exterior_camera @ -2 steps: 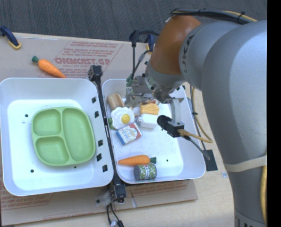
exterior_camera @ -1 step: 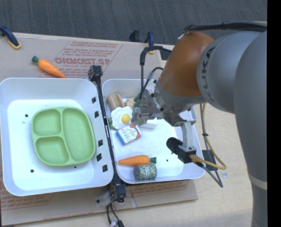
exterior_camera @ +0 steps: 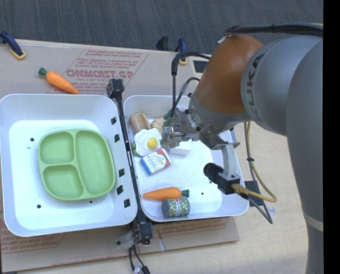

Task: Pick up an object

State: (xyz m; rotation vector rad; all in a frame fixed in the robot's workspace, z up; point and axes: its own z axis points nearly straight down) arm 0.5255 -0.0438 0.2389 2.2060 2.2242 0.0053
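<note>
The grey arm (exterior_camera: 284,79) with its orange band (exterior_camera: 230,73) rises closest to the lens, entering from the right and bending down over the right bin (exterior_camera: 227,207). Its pincer (exterior_camera: 172,131) sits low in the upper middle of that bin, just right of a toy fried egg (exterior_camera: 147,140); the wrist hides the tips too much to tell whether they are released or clenched, and no item can be seen between them.

A small white block (exterior_camera: 181,148) lies just below the pincer. Beside it, lower left, is a blue and red carton (exterior_camera: 155,162). Near the bin's front edge a toy carrot (exterior_camera: 164,193) lies crosswise, with a green can (exterior_camera: 176,208) on its side just below it. A tan bread-like piece (exterior_camera: 139,121) rests at the bin's upper left, above the egg.

The left bin (exterior_camera: 10,210) holds a pale green plate (exterior_camera: 75,163) with 3 compartments, roughly centred. A second toy carrot (exterior_camera: 58,80) lies outside both bins on the cardboard sheet (exterior_camera: 101,67) covering the counter, above the left bin. A blue and yellow clamp (exterior_camera: 12,44) grips the cardboard's far left corner.
</note>
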